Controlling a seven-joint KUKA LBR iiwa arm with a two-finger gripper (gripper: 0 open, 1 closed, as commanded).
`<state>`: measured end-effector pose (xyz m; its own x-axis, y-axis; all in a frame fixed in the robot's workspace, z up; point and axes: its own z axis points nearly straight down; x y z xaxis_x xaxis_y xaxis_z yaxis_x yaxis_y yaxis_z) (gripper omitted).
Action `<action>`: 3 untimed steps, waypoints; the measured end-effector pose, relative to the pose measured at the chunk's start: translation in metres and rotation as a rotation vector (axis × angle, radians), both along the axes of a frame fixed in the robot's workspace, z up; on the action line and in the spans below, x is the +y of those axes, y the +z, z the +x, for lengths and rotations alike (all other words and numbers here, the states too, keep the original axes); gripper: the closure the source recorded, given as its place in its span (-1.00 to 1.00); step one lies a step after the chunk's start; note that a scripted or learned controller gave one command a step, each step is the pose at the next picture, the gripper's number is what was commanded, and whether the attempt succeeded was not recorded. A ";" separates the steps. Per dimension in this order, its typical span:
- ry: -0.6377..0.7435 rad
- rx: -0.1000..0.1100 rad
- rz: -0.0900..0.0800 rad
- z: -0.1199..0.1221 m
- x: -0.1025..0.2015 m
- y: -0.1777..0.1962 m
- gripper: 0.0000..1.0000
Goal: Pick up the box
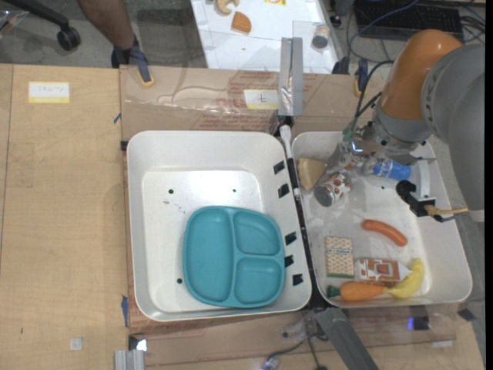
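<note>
A small brown and white box (pixel 377 269) lies flat near the front of the right bin (pixel 461 262), between a carrot (pixel 360 290) and a banana (pixel 412 280). A tan, cracker-patterned packet (pixel 339 255) lies just to its left. My gripper (pixel 350 159) hangs over the back of the right bin, well behind the box. A tilted printed can (pixel 333 187) sits right below and left of the gripper, and whether the gripper touches it is unclear.
A red sausage (pixel 384 232) lies mid-bin, between gripper and box. A tan wedge (pixel 310 172) rests in the back left corner, and a blue item (pixel 389 168) sits by the wrist. The left bin (pixel 146 206) holds a teal divided plate (pixel 233 257).
</note>
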<state>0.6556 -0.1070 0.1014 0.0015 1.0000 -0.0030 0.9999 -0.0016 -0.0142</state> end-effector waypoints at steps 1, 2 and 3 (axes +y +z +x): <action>-0.159 -0.016 -0.008 -0.014 0.029 -0.005 1.00; -0.039 -0.017 0.002 0.003 0.101 0.092 1.00; -0.355 -0.017 0.000 0.003 0.128 0.106 1.00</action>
